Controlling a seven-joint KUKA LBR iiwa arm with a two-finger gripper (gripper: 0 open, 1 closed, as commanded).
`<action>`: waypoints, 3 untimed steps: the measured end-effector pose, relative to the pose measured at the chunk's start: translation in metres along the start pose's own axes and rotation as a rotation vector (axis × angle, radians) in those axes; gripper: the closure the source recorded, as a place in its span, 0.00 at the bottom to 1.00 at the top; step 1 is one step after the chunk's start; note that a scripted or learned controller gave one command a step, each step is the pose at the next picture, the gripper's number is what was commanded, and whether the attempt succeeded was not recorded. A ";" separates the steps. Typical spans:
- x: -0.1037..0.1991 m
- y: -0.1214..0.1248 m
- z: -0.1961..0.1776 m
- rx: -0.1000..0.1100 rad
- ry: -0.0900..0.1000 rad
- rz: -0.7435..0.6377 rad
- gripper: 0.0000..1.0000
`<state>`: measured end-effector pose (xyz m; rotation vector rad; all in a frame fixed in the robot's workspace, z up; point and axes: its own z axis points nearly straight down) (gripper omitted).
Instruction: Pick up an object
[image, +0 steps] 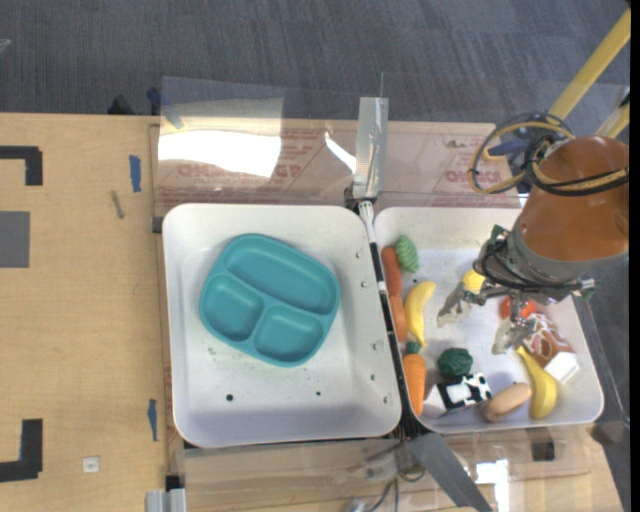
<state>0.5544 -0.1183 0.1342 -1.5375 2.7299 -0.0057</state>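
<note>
My gripper (482, 320) hangs over the middle of the right bin (590, 405), below the orange wrist band. Its two metal fingers stand apart, open, with nothing between them. Left of the fingers lies a yellow banana (420, 310). A dark green broccoli (456, 362) sits just in front of the gripper, and a black-and-white toy (463, 392) is in front of that. By the right finger there is a red and white item (545, 345), partly hidden by the gripper.
A carrot with a green top (394, 268) and an orange carrot (413, 375) lie along the right bin's left wall. A tan piece (505, 400) and a second banana (541, 385) lie at the front right. The left bin (190, 400) holds a teal divided plate (270, 298).
</note>
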 end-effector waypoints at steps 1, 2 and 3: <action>-0.029 -0.026 0.037 0.003 0.004 0.003 0.00; -0.060 -0.070 -0.016 0.002 -0.002 -0.101 0.00; -0.054 -0.053 0.035 0.022 -0.012 -0.102 0.00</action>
